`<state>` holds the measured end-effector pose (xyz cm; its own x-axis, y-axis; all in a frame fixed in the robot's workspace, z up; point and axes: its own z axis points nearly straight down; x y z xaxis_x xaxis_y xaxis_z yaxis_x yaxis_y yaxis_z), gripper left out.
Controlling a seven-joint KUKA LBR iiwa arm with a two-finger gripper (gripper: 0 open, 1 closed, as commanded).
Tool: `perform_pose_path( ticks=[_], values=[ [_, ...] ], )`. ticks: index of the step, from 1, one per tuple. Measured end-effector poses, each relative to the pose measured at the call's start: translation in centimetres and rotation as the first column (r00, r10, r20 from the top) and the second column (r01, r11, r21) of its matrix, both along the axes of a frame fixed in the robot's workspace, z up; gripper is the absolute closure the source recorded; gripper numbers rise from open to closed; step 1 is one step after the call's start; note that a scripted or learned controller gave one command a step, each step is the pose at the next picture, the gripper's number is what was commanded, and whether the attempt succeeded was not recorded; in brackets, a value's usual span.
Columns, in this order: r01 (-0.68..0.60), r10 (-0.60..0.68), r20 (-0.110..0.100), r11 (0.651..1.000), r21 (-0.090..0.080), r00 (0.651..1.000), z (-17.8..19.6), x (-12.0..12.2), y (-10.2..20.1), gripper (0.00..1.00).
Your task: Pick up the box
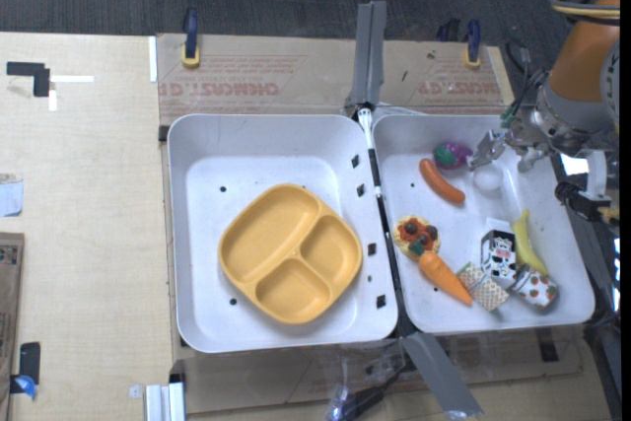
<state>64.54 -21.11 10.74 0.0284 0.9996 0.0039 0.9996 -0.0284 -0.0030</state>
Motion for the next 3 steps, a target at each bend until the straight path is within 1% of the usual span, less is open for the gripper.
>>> perform_pose_path(
  ticks=[1, 2, 3],
  values=[
    [-0.18, 0.18, 0.003, 0.984, -0.005, 0.984, -1.6, -2.4, 0.9, 0.0],
    [-0.098, 0.098, 0.007, 0.995, -0.003, 0.995, 1.5, 1.6, -0.7, 0.0],
    [-0.099, 0.099, 0.004, 0.995, -0.005, 0.995, 3.5, -0.9, 4.8, 0.0]
  ],
)
